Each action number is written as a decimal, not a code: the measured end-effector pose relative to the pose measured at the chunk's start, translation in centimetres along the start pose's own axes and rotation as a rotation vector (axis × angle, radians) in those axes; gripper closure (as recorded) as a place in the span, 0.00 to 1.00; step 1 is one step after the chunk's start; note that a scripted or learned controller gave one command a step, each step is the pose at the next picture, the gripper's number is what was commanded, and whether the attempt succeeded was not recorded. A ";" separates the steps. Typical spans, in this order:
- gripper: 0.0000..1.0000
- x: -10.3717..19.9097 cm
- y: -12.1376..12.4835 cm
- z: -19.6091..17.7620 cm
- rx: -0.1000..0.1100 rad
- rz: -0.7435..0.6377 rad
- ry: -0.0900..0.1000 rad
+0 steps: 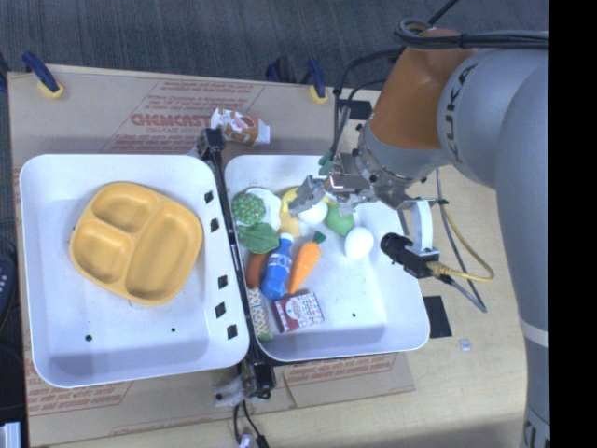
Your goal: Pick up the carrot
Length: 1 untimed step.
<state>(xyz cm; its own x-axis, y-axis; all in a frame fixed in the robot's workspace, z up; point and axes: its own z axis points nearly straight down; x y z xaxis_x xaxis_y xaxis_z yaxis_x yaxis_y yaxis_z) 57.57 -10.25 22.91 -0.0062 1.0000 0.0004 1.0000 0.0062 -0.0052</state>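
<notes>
The carrot (303,265) is orange with a small green top. It lies slanted in the middle of the right bin (401,320), touching a blue bottle (277,269) on its left. My gripper (324,194) hangs over the bin's far half, above and slightly right of the carrot's green end. It sits over a yellow and white toy (300,209) and nothing of the carrot is in it. The wrist hides what is directly beneath it.
Around the carrot lie a white egg (358,243), a green pepper (339,220), a round green vegetable (249,207), a leafy piece (260,239) and a small red box (298,310). The left bin (47,343) holds a yellow divided plate (137,241). A small carton (239,126) lies behind the bins.
</notes>
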 end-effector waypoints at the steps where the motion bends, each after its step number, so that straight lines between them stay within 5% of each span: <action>1: 0.00 -2.2 -2.0 13.8 -0.001 -0.109 0.000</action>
<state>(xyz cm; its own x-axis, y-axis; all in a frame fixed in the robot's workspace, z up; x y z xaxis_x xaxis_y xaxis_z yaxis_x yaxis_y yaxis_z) 55.53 -12.49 9.13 -0.1151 0.9934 0.0010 0.9933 0.1151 -0.0041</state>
